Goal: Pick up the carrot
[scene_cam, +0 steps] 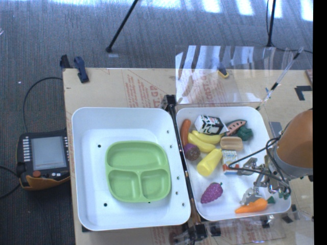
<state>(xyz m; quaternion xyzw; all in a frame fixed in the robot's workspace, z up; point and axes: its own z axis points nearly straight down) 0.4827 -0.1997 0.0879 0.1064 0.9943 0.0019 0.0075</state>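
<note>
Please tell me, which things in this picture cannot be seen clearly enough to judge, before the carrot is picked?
- Gripper, camera view: small and tangled with cables above the carrot; contact with the carrot cannot be judged.
- Arm: cut off by the right edge.
- Hot dog at the right bin's left wall: its lower end is hidden behind the banana.
- Carton: its print is too small to read.

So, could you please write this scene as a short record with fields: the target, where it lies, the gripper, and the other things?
target: carrot
carrot place: right bin, near corner on the arm's side, lying flat
gripper: just above the carrot; grasp cannot be told
arm: reaches in from the right
neighbours: purple grapes, yellow bottle, banana
left bin: holds a green divided plate
</note>
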